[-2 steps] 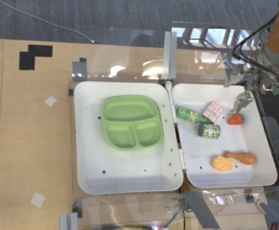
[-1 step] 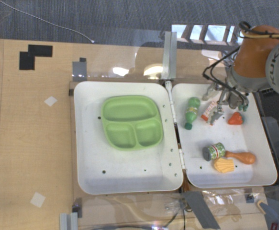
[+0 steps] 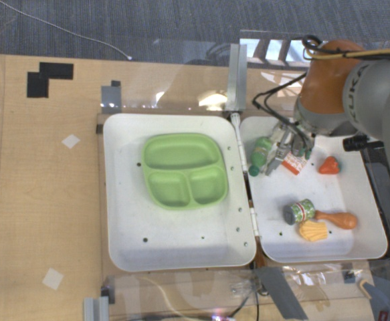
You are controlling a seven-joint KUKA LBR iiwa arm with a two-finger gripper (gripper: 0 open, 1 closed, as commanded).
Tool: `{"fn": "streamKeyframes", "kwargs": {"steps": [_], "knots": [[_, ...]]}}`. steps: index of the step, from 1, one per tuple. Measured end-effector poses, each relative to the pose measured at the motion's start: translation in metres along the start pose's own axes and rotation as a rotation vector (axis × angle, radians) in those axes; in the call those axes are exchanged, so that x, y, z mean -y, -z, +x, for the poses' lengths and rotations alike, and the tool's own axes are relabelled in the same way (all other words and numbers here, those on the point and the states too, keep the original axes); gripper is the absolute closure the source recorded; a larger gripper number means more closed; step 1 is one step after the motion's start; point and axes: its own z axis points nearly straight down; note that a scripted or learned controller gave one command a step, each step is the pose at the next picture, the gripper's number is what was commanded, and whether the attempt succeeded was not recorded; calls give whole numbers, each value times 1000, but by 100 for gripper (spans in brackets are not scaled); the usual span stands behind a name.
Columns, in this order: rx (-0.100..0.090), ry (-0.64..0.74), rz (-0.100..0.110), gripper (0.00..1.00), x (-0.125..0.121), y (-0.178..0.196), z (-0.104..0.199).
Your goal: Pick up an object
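Note:
My gripper (image 3: 285,151) hangs low over the back left part of the right bin (image 3: 362,246). A green bottle (image 3: 257,154) lies just to its left, against the bin's left wall, touching or nearly touching the gripper. A small red-and-white item (image 3: 294,165) lies right under the gripper's near side. A red piece (image 3: 329,166) sits to the right of it. Nearer the front lie a grey-and-green can (image 3: 300,211), an orange carrot-like piece (image 3: 336,218) and a yellow piece (image 3: 313,231).
The left bin (image 3: 124,246) holds a green divided plate (image 3: 184,170). A metal post (image 3: 236,79) stands behind the wall between the bins. Black cables (image 3: 275,99) loop off the arm's wrist above the right bin's back edge.

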Motion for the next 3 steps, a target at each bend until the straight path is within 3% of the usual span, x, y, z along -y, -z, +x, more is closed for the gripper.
{"fn": "streamKeyframes", "kwargs": {"steps": [1,2,3], "knots": [[23,7,-4,100,-3,16,-5],[12,-392,-8,100,-72,102,33],[15,-477,-12,100,-102,206,92]]}}
